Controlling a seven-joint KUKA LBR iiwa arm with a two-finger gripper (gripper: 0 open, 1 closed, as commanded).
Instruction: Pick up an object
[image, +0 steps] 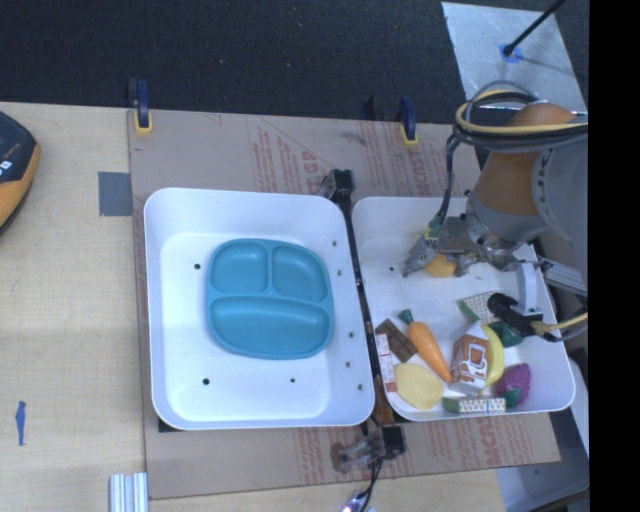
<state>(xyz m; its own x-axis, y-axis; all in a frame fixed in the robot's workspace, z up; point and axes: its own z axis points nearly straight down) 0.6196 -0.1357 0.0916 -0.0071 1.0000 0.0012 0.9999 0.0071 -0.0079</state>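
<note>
**Operator:** Camera view had the arm (520, 170) coming in from three o'clock, its gripper (440, 258) down in the right bin (385, 225), toward that bin's twelve o'clock end. A small yellow object (440, 266) sat right at the fingertips, but I could not tell whether the fingers were spread or pinching it, so I logged it as unknown.

**Supervisor:** Where was everything else?

**Operator:** The rest was heaped toward the right bin's six o'clock edge. I saw an orange carrot (429, 346) lying at a slant, a pale yellow round piece (418, 385) just below it, a brown packet (469, 361) beside the carrot at three o'clock, a banana (495, 352) against the packet, and a purple piece (515, 381) at the far four o'clock corner. They were touching or overlapping one another.

**Supervisor:** And the left bin?

**Operator:** The left bin (170, 300) held a blue divided plate (268, 298) lying flat near its centre. Both bins sat side by side on the desk (60, 300).
</note>
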